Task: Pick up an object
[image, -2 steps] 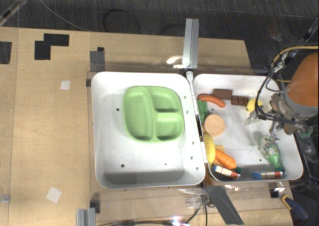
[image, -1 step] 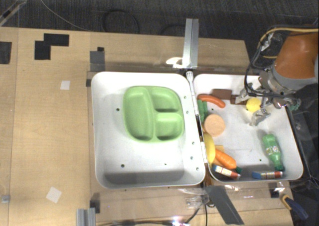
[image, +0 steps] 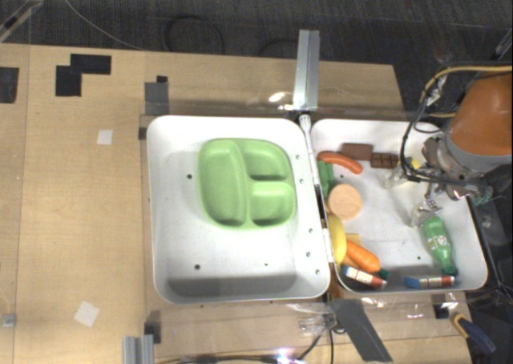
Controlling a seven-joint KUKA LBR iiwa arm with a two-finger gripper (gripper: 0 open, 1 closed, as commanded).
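The right bin (image: 385, 230) holds several small items. A green bottle (image: 438, 244) lies near its right wall. My gripper (image: 427, 210) hangs under the orange-banded wrist (image: 483, 118), right over the bottle's upper end. A red sausage (image: 340, 163) and a brown bar (image: 357, 151) lie at the back. A round tan disc (image: 345, 201) sits left of centre. A banana (image: 337, 240), a carrot (image: 361, 256) and markers (image: 365, 277) crowd the front left corner. Nothing is visibly held.
The left bin (image: 180, 270) holds a green divided plate (image: 244, 182). A metal post (image: 307, 74) stands behind the ridge between the bins. Another marker (image: 429, 281) lies along the right bin's front wall. Cables loop beside the wrist at the right.
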